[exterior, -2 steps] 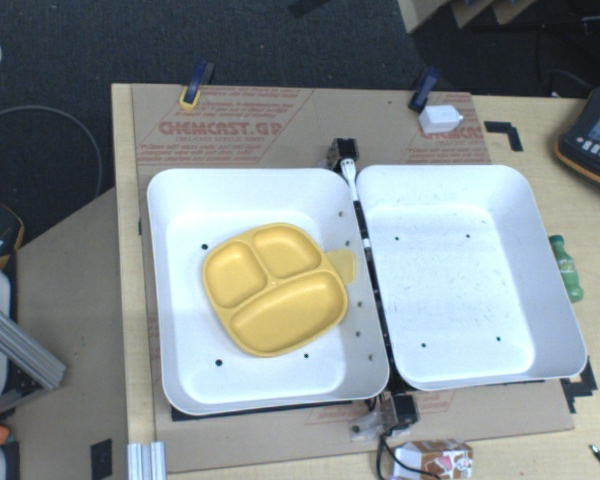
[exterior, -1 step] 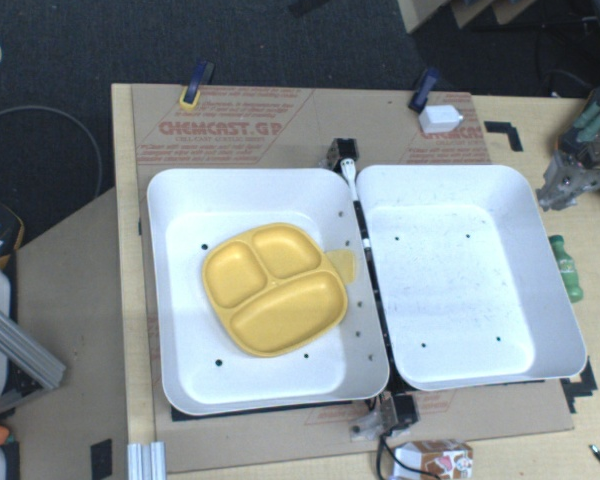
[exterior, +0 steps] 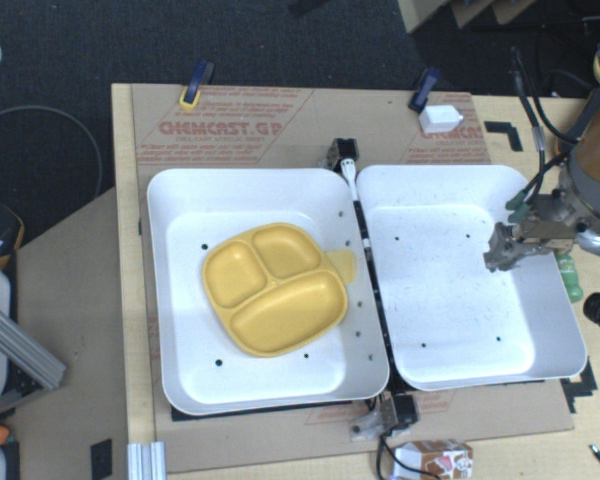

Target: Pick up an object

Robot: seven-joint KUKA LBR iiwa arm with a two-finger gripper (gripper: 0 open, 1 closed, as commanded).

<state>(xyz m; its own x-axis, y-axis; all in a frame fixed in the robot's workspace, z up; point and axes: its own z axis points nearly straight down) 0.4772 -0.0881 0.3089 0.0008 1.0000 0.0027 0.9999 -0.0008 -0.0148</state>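
The gripper [exterior: 502, 250] is at the right side of the frame, over the right part of the right bin [exterior: 460, 368]. Its grey fingers point toward the left and down, but they are small and dark against the arm, so I cannot tell how far they are parted. Nothing is visible between them, so I judge that it carries nothing. A green piece [exterior: 570, 276] is just beside the wrist, at the right rim of that bin; what it is I cannot tell.

The floor of the right bin under the gripper shows plain white with some small dark dots. The thing to pick, a yellow divided plate [exterior: 275, 288], lies in the left bin [exterior: 180, 368], in the middle-left of the frame, well apart from the gripper. It lies flat with its three compartments up, and a small tab at its right edge points to the wall between the bins.

Several things could go wrong from here. If the gripper goes down where it is now, it closes on nothing. To reach the plate it must cross the two rims in the centre of the frame, and a low path could hit them. The plate is wide, shallow and smooth, so the fingers can probably hold it only at the rim or a divider, and a poor grip there may slip or tip the plate.
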